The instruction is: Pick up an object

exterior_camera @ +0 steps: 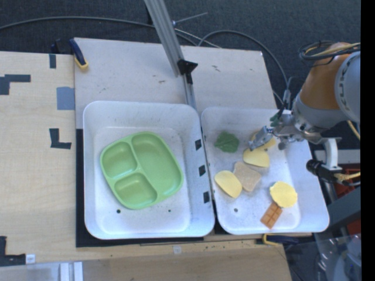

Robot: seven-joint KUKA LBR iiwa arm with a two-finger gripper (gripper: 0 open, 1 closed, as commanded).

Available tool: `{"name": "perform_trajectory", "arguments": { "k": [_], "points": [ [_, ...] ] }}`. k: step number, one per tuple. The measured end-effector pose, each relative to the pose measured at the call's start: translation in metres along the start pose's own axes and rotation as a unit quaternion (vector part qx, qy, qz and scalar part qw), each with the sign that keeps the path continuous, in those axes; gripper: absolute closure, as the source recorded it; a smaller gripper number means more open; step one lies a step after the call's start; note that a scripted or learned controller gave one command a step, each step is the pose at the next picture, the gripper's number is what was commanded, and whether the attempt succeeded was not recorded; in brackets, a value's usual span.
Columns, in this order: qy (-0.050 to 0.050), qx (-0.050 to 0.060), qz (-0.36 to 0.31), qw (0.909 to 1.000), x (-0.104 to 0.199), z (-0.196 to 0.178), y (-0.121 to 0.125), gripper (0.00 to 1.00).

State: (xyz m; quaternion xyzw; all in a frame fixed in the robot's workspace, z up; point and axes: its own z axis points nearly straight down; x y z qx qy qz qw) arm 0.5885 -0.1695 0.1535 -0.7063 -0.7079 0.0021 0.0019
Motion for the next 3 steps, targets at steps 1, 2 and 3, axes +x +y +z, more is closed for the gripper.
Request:
{"name": "perform_trajectory", "arguments": {
  "k": [1, 2, 3],
  "points": [
    [0.0, 0.0, 0.0, 1.0, 0.006, 0.055, 0.008, 0.0],
    [-0.001, -0.002, 0.0, 1.0, 0.007, 0.065, 0.008, 0.0],
    [0.0, -0.002, -0.001, 1.0, 0.008, 0.055, 0.008, 1.0]
  ]
}}
